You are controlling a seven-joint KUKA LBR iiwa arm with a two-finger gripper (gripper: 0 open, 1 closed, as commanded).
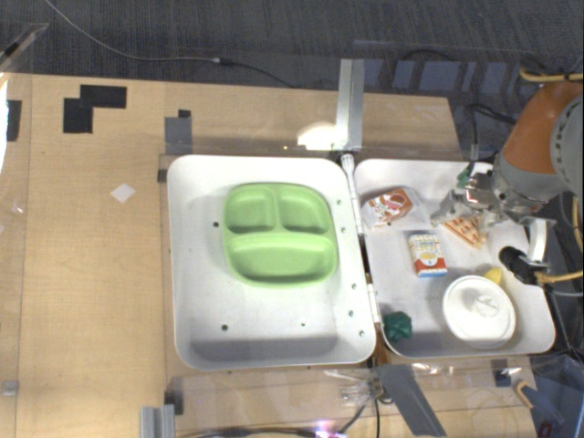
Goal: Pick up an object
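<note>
The gripper hangs low over the far right part of the right bin, the arm entering from the right edge above it. Whether its fingers are parted or closed cannot be told; they are a small dark tangle against the white floor. Directly under and just toward the near side of them lies an orange waffle-like piece, touching or almost touching the tips; nothing can be seen gripped. Left of the fingers, with a strip of bare floor between, sits a red-and-white packet; nearer and slightly left is a small box. Toward the near wall stands a white round lid, with a yellow bit at its far right edge and a green lump in the near left corner. Well left of the fingers, across the shared rim, the left bin holds a green tray with open floor around it.
</note>
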